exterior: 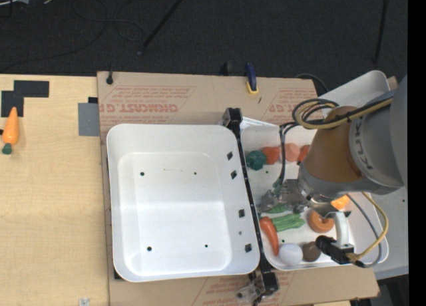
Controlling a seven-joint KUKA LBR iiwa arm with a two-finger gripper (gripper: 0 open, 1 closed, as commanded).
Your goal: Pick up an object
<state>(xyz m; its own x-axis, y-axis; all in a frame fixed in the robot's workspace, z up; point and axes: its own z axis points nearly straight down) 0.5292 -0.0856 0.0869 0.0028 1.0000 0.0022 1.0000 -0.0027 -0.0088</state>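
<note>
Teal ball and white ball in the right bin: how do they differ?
The teal ball lies near the bin's far end, beside the divider; the white ball lies at the near end. The teal ball is dark and looks knobbly; the white ball is pale and smooth, almost matching the right bin. The white ball touches a red piece. Both are small, rounded and unheld.

A toy carrot (pixel 10 129) is lying at the desk's (pixel 53 191) far left; a blue clamp (pixel 251 78) is gripping the cardboard sheet's (pixel 166 98) far edge.
</note>
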